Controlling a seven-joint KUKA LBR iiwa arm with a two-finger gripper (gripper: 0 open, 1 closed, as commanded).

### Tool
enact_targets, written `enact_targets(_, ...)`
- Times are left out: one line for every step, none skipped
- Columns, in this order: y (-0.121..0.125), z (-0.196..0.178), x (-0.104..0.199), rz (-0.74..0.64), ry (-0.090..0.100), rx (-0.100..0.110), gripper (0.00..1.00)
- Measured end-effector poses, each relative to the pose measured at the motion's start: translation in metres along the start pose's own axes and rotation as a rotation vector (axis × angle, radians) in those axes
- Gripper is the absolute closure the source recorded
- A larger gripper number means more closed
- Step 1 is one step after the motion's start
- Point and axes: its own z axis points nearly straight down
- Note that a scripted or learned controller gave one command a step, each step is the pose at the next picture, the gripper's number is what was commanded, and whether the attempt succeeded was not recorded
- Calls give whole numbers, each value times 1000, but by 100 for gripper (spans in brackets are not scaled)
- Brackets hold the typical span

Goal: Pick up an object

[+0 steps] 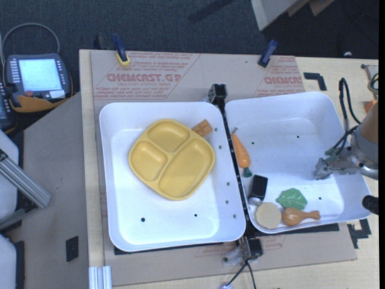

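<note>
Camera view | near: drumstick [299,216], round cookie [268,215], green leaf [292,197], black block [258,187] in right bin [283,116] | gripper [328,168] above, well apart, finger state unclear | carrot [240,152] | far: yellow plate [172,159], left bin [120,161]

One camera looks down at a slant from above the counter [180,77], far enough to take in both bins [120,221].
</note>
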Motion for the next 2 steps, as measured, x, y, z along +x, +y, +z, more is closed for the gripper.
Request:
enact_targets(4,-47,7,-3,-1,-3,100)
enact_targets(5,-111,8,-2,-2,-5,100)
